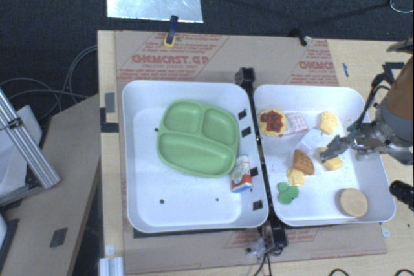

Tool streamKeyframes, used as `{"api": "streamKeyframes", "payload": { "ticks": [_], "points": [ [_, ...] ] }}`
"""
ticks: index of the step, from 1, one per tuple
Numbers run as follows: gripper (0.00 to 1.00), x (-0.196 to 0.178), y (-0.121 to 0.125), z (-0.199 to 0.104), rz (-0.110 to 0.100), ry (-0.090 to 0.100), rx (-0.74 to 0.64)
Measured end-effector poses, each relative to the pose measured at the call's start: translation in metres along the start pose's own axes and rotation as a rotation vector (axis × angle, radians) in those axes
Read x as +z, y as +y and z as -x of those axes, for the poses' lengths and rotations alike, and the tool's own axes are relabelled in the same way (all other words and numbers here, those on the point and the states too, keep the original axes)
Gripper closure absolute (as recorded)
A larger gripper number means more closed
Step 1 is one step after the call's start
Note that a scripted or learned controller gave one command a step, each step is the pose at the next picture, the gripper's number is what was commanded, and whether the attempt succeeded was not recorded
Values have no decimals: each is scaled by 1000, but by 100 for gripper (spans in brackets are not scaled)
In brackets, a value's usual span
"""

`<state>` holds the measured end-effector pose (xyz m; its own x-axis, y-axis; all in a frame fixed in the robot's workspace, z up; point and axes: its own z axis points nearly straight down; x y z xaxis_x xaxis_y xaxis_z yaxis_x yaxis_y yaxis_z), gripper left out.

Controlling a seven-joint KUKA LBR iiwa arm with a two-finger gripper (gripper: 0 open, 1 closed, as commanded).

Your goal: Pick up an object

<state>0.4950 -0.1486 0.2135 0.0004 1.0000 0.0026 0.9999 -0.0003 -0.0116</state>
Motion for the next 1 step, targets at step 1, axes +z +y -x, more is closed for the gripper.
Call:
{"api": "streamKeyframes", "payload": {
  "ticks": [1],
  "points": [
    [0, -6, 3, 0, 12, -3, -3]
  ]
}}
